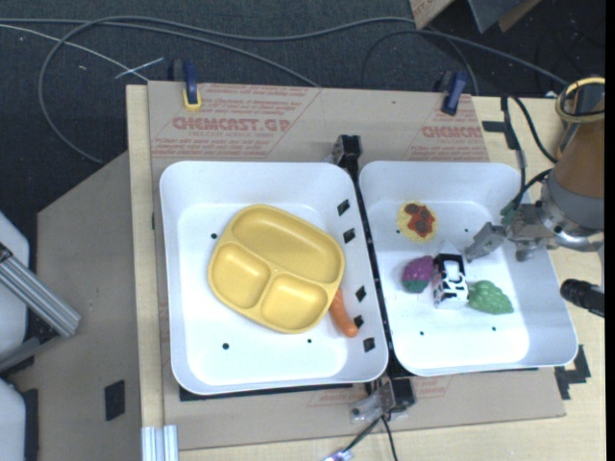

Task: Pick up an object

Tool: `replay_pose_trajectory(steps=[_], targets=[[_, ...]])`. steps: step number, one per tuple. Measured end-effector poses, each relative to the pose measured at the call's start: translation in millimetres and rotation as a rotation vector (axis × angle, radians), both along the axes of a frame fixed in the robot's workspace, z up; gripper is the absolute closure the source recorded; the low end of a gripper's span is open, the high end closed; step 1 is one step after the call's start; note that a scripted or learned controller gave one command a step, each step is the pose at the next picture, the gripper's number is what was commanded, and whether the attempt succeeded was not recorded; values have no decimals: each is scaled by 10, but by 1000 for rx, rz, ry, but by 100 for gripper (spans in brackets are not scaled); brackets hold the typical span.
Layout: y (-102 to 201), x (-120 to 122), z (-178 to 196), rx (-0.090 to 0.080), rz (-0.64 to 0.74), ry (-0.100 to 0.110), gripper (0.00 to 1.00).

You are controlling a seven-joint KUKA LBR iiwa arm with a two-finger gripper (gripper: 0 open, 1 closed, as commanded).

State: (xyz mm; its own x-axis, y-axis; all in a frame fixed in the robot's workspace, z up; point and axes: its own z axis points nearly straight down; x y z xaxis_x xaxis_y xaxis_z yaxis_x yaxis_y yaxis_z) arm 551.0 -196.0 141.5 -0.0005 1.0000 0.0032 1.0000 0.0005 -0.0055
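Carrot (343,316) half under yellow plate (276,268).

Bench (144,257), brown board top; left bin (183,286) and right bin (548,339) side by side.

The arm comes in from the right side of the camera view, its orange band showing at the far right above the grey wrist. The wrist is bent leftward and the tool (480,242) reaches out to the left, low and slanted downward. One dark finger (478,245) shows at the tip.
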Motion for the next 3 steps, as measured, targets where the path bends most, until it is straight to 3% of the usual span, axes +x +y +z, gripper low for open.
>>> replay_pose_trajectory(steps=[1,2,3], targets=[[-26,40,-311,-8,-1,-18,0],[-24,34,-239,-7,-2,-15,100],[-108,106,348,-6,0,-13,100]])
